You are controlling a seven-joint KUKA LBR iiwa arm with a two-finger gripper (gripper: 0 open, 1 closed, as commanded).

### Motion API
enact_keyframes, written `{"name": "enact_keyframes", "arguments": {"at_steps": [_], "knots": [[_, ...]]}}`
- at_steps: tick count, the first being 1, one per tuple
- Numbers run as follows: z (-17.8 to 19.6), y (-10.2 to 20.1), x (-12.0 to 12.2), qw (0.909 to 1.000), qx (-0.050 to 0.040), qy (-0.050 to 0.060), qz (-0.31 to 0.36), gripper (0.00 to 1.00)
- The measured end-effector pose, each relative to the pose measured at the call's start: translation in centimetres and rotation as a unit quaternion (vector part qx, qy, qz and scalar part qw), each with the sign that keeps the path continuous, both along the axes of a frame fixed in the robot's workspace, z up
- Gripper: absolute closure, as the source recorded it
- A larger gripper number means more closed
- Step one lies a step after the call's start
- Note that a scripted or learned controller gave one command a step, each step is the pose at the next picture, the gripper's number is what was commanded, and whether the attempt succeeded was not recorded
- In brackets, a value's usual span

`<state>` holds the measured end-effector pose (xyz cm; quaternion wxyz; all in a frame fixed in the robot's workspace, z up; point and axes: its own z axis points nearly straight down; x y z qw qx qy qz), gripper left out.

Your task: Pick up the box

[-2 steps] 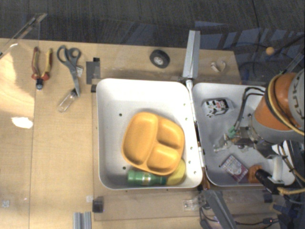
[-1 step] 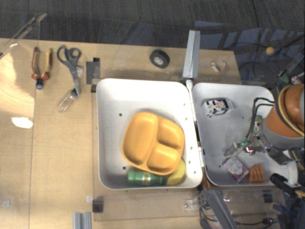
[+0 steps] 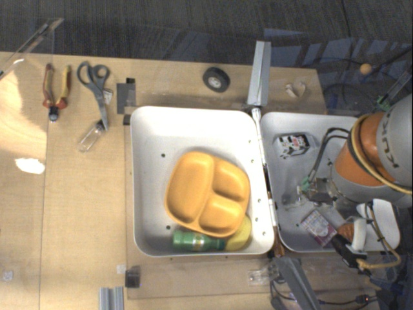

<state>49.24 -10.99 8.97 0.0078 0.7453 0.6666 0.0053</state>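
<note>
Nearest the camera, the grey arm with its orange band hangs over the right bin, and its claw sits low near that bin's centre; whether it is wide or narrow I cannot tell. Just at five o'clock of the claw lies a small patterned box on the bin floor, close beside it. At nine o'clock, the left bin holds a yellow divided tray resting over a green can.
</note>
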Motion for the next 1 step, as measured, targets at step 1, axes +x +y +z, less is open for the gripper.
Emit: {"name": "enact_keyframes", "arguments": {"at_steps": [1], "knots": [[0.00,-3.53,-0.06,1.0000,0.0007,0.001,-0.005,0.00]]}}
